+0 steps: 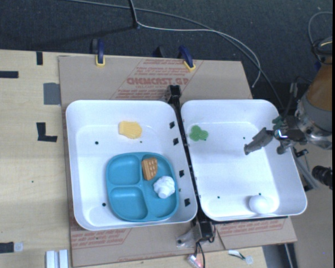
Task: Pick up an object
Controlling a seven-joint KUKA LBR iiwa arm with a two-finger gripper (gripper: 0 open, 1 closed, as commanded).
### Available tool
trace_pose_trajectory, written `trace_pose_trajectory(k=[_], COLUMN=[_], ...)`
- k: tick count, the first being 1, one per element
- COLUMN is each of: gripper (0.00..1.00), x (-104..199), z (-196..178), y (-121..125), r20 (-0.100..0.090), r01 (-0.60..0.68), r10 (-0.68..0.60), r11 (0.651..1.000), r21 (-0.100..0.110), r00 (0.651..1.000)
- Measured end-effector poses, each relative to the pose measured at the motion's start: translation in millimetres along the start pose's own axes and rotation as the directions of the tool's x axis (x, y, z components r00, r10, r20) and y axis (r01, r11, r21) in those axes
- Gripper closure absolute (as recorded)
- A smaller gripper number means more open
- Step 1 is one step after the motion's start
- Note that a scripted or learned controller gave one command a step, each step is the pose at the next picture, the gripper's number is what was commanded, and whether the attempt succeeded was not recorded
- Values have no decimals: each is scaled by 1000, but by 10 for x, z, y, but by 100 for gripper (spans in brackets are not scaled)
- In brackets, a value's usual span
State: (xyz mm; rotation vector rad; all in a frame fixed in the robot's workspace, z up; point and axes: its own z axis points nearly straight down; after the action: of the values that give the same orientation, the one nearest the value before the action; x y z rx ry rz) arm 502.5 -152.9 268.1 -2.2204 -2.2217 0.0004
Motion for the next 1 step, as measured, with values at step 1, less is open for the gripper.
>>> trace_pose_trajectory(k=[1], gripper=[0], x=[-435], z=[-206], y=[778], r20=[1], r01=[-1], r10=[1], r11=[1000], r21=[-1], r00=[1000])
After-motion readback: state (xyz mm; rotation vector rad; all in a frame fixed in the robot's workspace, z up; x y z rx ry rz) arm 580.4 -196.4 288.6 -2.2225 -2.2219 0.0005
